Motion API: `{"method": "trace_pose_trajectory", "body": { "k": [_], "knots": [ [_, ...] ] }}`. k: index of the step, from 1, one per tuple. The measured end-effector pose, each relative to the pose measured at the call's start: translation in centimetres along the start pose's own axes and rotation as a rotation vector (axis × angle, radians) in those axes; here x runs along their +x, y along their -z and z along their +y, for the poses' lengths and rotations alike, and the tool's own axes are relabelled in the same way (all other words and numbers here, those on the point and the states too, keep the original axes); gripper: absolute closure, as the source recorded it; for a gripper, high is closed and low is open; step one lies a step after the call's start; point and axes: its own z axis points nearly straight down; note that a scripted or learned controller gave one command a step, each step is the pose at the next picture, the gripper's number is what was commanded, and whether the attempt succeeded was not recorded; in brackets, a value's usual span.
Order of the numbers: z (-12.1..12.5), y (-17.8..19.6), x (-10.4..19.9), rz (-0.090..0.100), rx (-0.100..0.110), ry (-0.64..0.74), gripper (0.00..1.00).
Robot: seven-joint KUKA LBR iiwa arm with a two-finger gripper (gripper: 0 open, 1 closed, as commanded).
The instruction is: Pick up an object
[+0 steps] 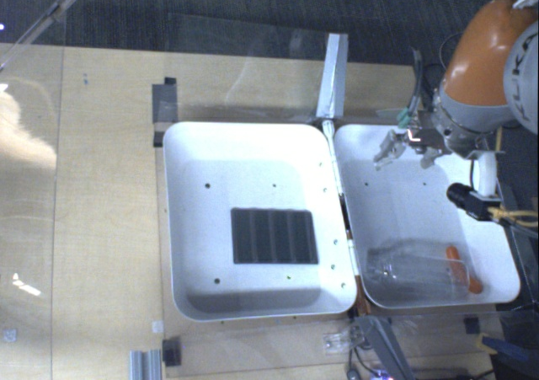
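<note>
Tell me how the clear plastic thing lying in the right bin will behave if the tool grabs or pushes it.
The clear container looks thin-walled, so probably light and apt to flex or dent under a squeeze. It lies on its side and seems rounded, so a push may roll it toward the right bin's near wall. Its glossy surface may slip from the tool.

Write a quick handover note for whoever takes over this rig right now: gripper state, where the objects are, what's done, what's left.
Gripper: above the far end of the right white bin, near its back wall, nothing between its fingers; open or shut not clear.
Objects: a clear plastic cup-like item lies on its side at the near end of the right bin, with a small orange piece beside it. A dark ridged rectangular pad lies in the left white bin.
Done: nothing picked yet.
Left: descend on one object, grasp, lift.
</note>
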Motion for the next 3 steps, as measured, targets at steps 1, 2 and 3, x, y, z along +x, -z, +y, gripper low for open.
{"method": "trace_pose_trajectory", "body": {
  "k": [1,2,3],
  "knots": [
    [-4.3,-12.0,-3.8,-0.001,-0.004,0.032,0.00],
    [-3.8,-12.5,-7.5,-0.003,-0.010,0.028,0.00],
    [5.7,-12.8,-8.0,-0.002,-0.005,0.012,0.00]
  ]
}}
